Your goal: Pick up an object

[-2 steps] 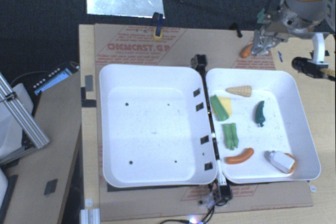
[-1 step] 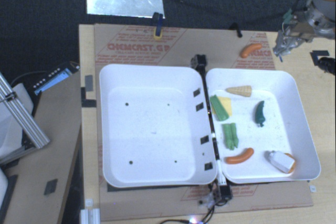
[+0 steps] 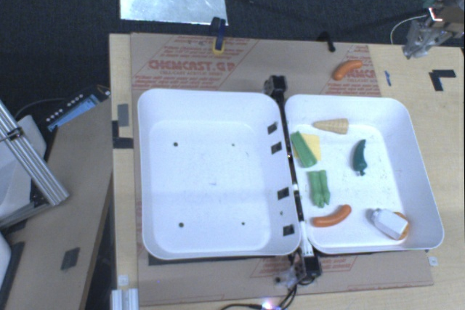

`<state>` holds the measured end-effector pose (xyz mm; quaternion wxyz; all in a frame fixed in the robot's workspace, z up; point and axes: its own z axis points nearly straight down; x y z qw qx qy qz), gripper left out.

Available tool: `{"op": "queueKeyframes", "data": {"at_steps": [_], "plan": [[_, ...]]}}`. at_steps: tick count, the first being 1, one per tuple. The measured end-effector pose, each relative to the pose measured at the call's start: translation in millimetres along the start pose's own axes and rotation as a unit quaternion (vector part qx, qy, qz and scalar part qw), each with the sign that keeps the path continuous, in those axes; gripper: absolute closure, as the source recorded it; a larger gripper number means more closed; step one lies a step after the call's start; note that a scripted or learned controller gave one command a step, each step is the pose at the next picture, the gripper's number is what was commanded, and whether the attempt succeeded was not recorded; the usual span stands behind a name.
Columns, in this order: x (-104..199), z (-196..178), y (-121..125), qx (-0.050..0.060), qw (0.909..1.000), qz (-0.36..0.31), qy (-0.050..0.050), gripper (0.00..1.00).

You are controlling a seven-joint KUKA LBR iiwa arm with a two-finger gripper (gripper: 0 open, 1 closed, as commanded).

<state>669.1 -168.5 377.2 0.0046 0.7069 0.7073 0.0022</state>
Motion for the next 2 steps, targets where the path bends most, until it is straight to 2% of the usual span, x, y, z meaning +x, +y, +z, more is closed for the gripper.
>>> {"op": "queueKeyframes", "data": {"at_steps": [1, 2], "plan": [[-18.4, -79.2, 0.5, -0.001, 1.0000, 0.000, 0.000, 1.00], [-39.0, -123.8, 0.5, 0.001, 1.0000, 0.000, 0.000, 1.00]]}}
